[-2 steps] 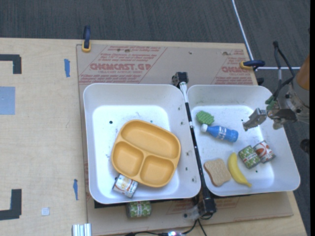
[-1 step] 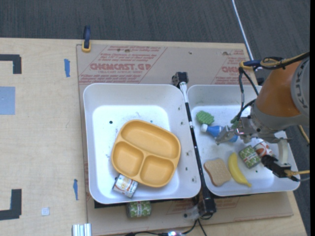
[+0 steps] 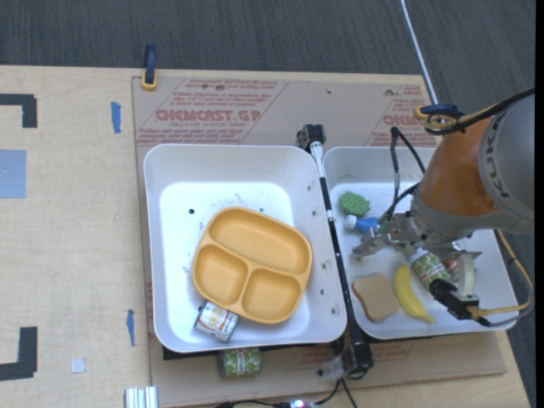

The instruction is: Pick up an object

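- The arm (image 3: 476,172) reaches in from the right and hangs over the right bin (image 3: 340,164).
- The hand (image 3: 374,243) sits low in that bin, near its middle, pointing left; I cannot tell how wide it stands, nor whether anything is between its tips.
- A green object (image 3: 354,202) lies in the right bin, up and left of the hand, apart from it.
- A small blue and white object (image 3: 362,223) lies just below the green one, just beside the hand.
- A slice of bread (image 3: 376,297) lies flat near the bin's front edge, below the hand.
- A banana (image 3: 410,292) lies just right of the bread, running toward the front rim.
- A can (image 3: 432,269) with a green label lies on its side right of the banana, partly under the arm.
- The left bin (image 3: 170,219) holds a yellow tray (image 3: 252,264) with three sections, lying at a tilt.
- A second can (image 3: 216,320) lies at the tray's lower left corner, partly tucked under it.
- A third can (image 3: 240,362) lies on the table (image 3: 68,253), outside the left bin, by its front rim.
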`<action>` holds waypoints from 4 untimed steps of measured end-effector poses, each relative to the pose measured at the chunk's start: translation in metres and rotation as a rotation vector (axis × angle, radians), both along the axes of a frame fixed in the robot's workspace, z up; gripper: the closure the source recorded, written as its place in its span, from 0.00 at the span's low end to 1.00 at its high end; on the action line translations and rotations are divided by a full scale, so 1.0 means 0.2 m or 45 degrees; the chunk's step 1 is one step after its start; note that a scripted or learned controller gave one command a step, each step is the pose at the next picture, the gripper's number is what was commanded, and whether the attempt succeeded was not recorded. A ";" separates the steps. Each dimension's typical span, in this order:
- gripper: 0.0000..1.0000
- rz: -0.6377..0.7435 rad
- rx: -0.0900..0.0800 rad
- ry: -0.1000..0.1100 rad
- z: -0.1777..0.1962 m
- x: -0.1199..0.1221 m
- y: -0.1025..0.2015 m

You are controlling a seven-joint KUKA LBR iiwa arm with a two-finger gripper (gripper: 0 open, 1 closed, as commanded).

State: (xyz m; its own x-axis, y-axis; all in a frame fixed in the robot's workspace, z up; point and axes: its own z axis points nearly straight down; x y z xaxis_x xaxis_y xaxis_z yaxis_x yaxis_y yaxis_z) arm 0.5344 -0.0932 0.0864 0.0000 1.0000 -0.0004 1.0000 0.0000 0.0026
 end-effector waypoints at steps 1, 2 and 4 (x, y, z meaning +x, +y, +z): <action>0.00 0.000 0.000 -0.004 0.00 -0.11 0.01; 0.00 0.001 0.002 -0.005 0.00 -0.13 -0.01; 0.00 -0.001 -0.001 -0.006 0.00 -0.16 0.00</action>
State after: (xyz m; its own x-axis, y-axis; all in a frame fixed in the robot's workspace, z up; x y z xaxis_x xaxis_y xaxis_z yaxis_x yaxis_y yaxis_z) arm 0.5031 -0.0936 0.0867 0.0007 1.0000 -0.0011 1.0000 -0.0007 0.0075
